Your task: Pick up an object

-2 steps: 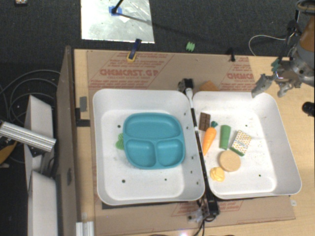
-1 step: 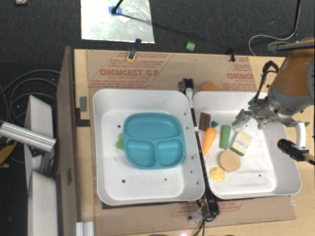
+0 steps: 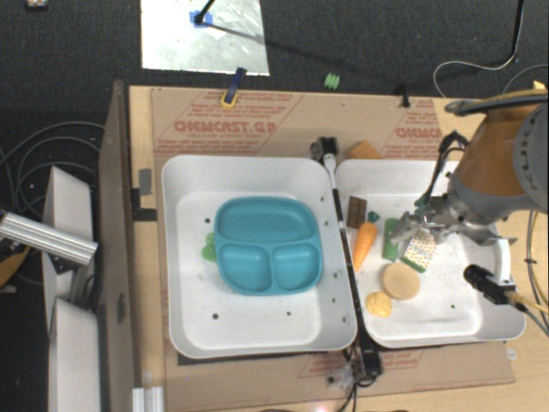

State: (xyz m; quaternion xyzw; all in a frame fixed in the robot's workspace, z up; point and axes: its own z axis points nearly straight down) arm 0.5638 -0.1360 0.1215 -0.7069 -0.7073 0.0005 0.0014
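Observation:
My gripper point(image 3: 418, 227) hangs low over the right bin point(image 3: 446, 320), just above a speckled packet point(image 3: 420, 251) and beside a green item point(image 3: 393, 239). I cannot make out how it stands. An orange carrot point(image 3: 364, 244) lies near the bin's left wall, with a brown block point(image 3: 357, 209) above it. A tan round piece point(image 3: 400, 281) and a small yellow piece point(image 3: 378, 304) sit lower in the bin.
The left bin point(image 3: 193, 316) holds a blue divided plate point(image 3: 268, 244) with a green scrap point(image 3: 208, 249) at its left edge. An orange object point(image 3: 364, 150) lies on the board behind the bins. The arm's grey and orange body point(image 3: 502, 166) covers the right bin's far corner.

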